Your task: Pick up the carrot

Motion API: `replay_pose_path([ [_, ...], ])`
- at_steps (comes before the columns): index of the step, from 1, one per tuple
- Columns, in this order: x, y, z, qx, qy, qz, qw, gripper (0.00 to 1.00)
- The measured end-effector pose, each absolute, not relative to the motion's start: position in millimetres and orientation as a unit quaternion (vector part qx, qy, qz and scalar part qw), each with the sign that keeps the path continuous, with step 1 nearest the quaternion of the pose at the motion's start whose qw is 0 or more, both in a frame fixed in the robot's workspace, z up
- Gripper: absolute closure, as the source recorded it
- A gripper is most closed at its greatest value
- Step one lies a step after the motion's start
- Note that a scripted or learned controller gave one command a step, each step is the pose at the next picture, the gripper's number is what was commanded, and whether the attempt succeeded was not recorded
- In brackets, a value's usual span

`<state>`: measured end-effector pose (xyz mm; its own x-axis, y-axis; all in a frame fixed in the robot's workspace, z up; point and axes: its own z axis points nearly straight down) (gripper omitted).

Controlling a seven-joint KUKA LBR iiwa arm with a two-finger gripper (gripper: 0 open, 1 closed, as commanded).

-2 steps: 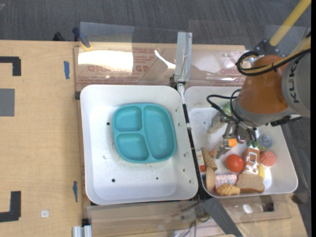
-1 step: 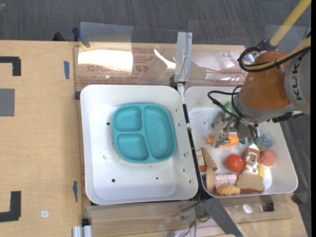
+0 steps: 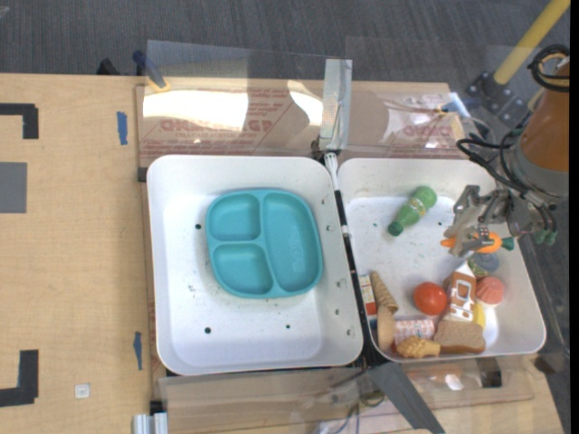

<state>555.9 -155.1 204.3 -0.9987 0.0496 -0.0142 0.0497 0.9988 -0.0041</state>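
Observation:
The carrot point(image 3: 459, 240) is a small orange piece with a green end, lying crosswise in the upper right of the right bin point(image 3: 362, 208). My gripper point(image 3: 472, 233) reaches in from the right and sits right over it. Its grey fingers point(image 3: 467, 208) point down and to the left, and the carrot shows on both sides of the fingertips, pinched between them. The arm's orange band point(image 3: 552, 134) is at the right edge.
A green bottle point(image 3: 412, 209) lies left of the gripper. Below it crowd a red tomato point(image 3: 431, 297), a cone point(image 3: 384, 292), a small carton point(image 3: 461, 297), a peach ball point(image 3: 490, 289) and a bread slice point(image 3: 460, 334). The left bin point(image 3: 172, 269) holds a teal divided plate point(image 3: 265, 242).

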Motion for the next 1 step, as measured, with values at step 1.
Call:
replay_pose_path([
  [1,557.1,-151.7,211.7,0.023,1.0,-0.001,0.008,1.0],
])
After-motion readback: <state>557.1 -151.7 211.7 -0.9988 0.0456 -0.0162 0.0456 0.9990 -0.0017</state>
